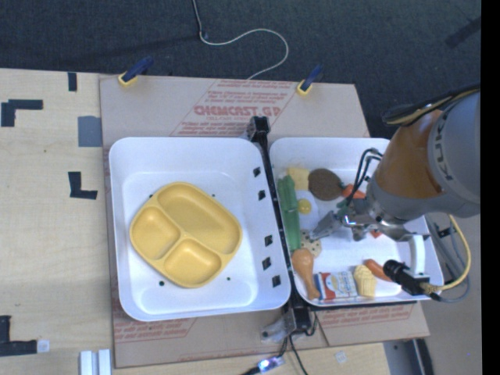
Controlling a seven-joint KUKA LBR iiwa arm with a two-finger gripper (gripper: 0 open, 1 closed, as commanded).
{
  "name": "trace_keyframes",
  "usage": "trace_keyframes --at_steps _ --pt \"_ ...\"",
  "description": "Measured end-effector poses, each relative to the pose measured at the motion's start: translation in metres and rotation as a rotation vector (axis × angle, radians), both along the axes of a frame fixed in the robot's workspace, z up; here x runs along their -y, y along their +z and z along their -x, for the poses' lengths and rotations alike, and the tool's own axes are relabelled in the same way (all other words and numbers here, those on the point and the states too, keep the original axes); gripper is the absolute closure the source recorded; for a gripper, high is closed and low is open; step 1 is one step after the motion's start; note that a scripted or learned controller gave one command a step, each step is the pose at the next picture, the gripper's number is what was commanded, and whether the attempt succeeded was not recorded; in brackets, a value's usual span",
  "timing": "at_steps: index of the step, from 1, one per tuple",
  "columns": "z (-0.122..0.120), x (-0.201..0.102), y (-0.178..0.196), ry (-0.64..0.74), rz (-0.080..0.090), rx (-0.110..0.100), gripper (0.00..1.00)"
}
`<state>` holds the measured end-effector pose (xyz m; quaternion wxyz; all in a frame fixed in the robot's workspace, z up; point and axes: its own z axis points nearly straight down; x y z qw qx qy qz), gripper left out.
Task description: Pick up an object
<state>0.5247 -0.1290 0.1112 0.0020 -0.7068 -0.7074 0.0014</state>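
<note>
The gripper [324, 226] hangs low inside the right bin [344, 301], beside the green strip [291, 212] that lies along the bin's left wall; whether its jaws are open or shut I cannot tell, and nothing visibly sits between them. The candidates crowd this bin: a brown round piece [324, 183] near the far edge, a carrot-like piece [303, 269] and a small printed carton [337, 285] along the near edge. The yellow divided tray [185, 233] lies alone in the left bin [125, 162], presumably a drop spot.

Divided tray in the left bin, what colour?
Yellow tray, plain, seen in the camera view.
</note>
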Motion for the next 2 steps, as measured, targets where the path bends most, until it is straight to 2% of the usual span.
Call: trace_keyframes --at_steps 1,2 --pt "0.0 0.0 -0.026 0.0 0.0 0.003 0.0" --pt "-0.003 -0.003 -0.013 0.002 -0.005 0.008 1.0"
